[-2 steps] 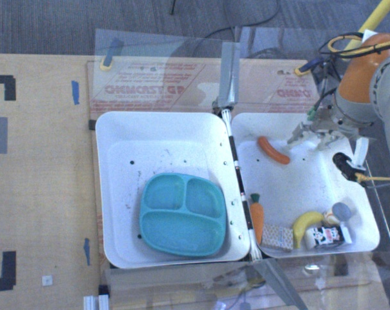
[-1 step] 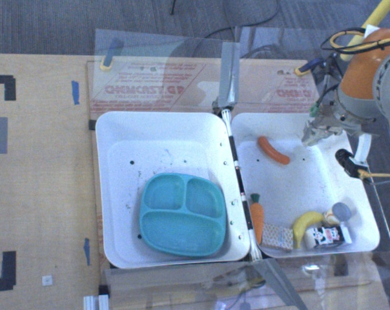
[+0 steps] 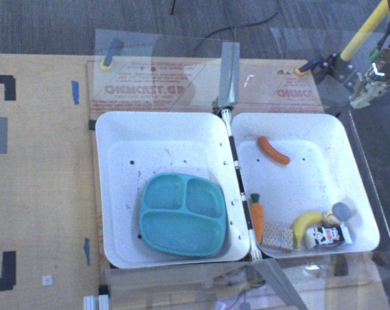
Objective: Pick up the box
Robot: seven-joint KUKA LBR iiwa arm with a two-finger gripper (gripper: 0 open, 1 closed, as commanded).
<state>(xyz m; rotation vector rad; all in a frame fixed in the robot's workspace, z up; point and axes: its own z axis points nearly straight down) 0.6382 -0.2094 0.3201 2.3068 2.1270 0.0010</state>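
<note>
Up in the top right corner of the frame the gripper (image 3: 369, 86) hangs outside the bins, touching nothing that I can see; whether it is released or clenched I cannot tell. The box (image 3: 328, 236), a small black-and-white carton, lies well below it in the lower right corner of the right bin (image 3: 350, 141), pressed against a banana (image 3: 306, 225). It looks light and stiff, perhaps crushable; I would pinch it across its narrow sides.
</note>
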